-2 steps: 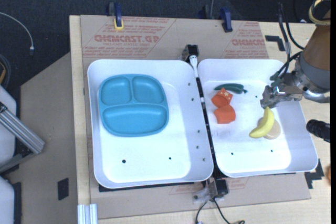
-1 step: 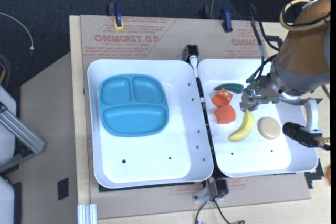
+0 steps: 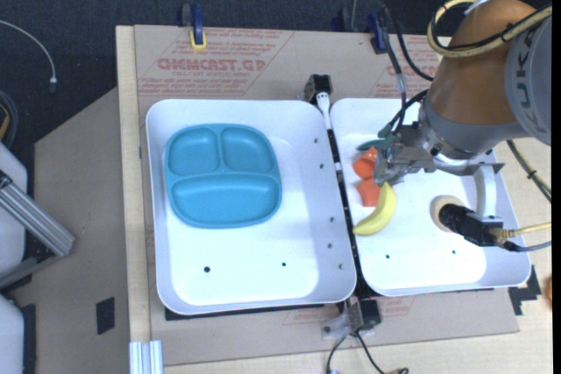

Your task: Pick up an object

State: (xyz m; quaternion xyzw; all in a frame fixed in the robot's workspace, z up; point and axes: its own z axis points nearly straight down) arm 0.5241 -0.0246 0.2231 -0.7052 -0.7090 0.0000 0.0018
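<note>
The right bin [image 3: 421, 271] holds a yellow banana [image 3: 377, 215] near its left wall. Just above the banana lie two orange-red pieces, one [image 3: 364, 164] higher and one [image 3: 372, 193] touching the banana's upper end. My gripper [image 3: 388, 162] hangs low over the right side of these orange pieces, and the wrist hides whatever is directly under it. I see nothing clearly held. A small teal bit [image 3: 387, 136] shows at the gripper's upper edge; I cannot tell what it is.
A blue divided plate [image 3: 223, 175] lies in the upper left of the left bin [image 3: 254, 276]. The ridge between the two bins [image 3: 337, 188] runs close to the banana. The grey arm [image 3: 478, 74] covers the right bin's upper right.
</note>
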